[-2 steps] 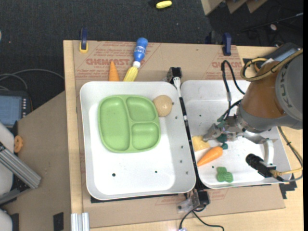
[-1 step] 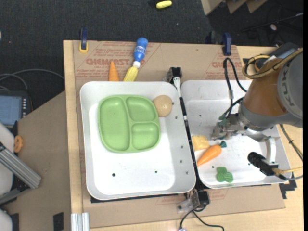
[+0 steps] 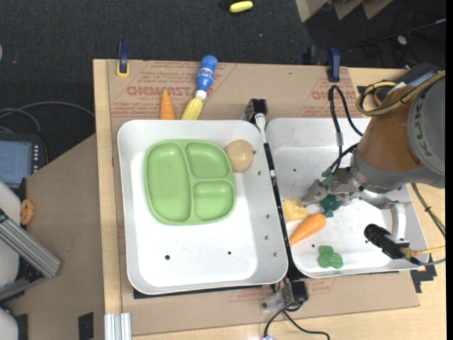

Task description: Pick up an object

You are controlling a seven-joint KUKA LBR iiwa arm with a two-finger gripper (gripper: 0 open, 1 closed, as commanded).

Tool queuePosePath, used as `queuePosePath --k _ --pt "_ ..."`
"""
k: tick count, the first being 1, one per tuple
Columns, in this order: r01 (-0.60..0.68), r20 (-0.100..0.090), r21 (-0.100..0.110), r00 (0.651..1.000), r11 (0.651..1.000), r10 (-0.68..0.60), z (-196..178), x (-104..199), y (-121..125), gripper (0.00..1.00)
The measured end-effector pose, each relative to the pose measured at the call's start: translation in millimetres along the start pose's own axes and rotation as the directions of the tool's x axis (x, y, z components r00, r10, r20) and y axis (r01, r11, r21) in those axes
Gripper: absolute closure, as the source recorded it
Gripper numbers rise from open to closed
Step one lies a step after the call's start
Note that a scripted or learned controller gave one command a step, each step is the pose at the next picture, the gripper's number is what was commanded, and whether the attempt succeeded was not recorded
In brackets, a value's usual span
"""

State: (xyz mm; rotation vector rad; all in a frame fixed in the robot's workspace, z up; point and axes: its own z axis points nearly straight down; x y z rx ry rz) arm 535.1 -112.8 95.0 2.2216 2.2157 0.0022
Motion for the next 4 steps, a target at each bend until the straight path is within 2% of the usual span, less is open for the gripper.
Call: queuePosePath --k 1,2,3,4 --pt "-0.001 0.001 -0.003 1.0 1.0 0.001 -10.4 -0.3 0.7 1.0" --pt "-0.001 0.001 -0.002 1.0 1.0 0.001 -9.8 -0.3 0.5 0.0" --pt "0.007 -0.001 -0.001 1.0 1.0 -0.007 11.5 22.3 63.5 0.0" --pt "-0.004 -0.003 0.012 1.0 1.0 0.004 10.8 -13.3 -23.9 0.0"
